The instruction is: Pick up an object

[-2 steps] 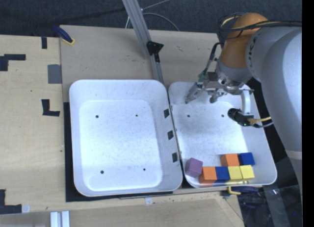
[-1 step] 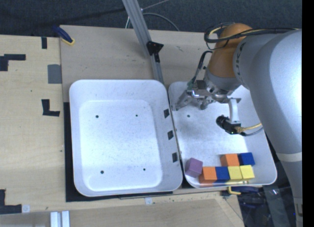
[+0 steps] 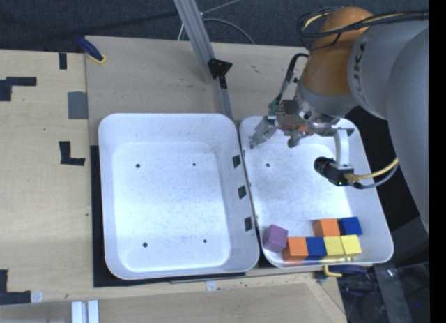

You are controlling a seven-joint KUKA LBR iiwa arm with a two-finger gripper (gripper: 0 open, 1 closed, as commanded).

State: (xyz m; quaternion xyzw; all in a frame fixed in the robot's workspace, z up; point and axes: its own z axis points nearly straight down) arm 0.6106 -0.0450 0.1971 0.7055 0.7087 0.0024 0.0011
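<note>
Over the right bin, near its far left corner, the claw hangs from the grey arm, which comes in from the right. The orange band sits just above the wrist, and the wrist tips down and to the left, so the claw points toward the bin's far rim. Two fingers show, spread apart, one reaching left toward the divide between the bins, the other shorter and nearer the wrist; nothing lies between them. A small black camera on a white bracket hangs beside the wrist, over the bin floor.

Blocks lie clustered at the near edge of the right bin, well apart from the claw: a purple block at the left, an orange block beside it, then blue, yellow and orange ones touching in two short rows. The left bin lies alongside on the bench.
</note>
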